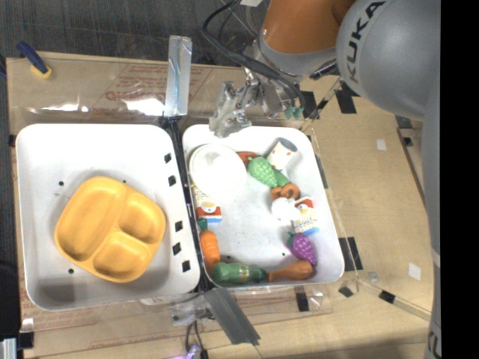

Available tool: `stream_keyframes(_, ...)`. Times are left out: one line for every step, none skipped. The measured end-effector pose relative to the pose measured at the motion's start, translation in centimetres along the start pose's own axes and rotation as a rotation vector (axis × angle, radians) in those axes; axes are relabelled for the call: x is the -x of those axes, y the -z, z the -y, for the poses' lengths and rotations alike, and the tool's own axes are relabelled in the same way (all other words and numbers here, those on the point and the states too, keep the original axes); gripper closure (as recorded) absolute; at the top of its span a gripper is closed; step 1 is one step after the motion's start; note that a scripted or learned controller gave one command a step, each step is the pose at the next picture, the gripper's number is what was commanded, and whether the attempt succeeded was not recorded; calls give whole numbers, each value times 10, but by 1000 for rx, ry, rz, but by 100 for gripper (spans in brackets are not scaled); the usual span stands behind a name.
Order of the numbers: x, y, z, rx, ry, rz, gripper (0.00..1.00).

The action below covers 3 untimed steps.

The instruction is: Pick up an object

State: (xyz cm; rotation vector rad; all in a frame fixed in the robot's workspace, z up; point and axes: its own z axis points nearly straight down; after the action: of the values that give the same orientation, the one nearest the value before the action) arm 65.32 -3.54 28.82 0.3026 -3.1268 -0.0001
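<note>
toys (258,172) lie in rt bin (323,193), fingers (224,118) above its rim, open/shut unclear.

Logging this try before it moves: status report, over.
Gripper above right bin's far-left corner, nothing between its fingers. Toys crowd that bin; nearest is white plate. Yellow tray alone in left bin. Path unobstructed.

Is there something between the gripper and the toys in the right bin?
Nothing visible. The gripper hangs above the back rim of the right bin; open space separates it from the toys, the nearest being the white plate just below.
</note>
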Motion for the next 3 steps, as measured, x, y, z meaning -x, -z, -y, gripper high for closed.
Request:
stream_keyframes(1,12,-1,-1,4,4,100)
stream_keyframes(-55,-84,-65,2,208,-3,100)
stream_keyframes(7,-16,-143,0,53,6,100)
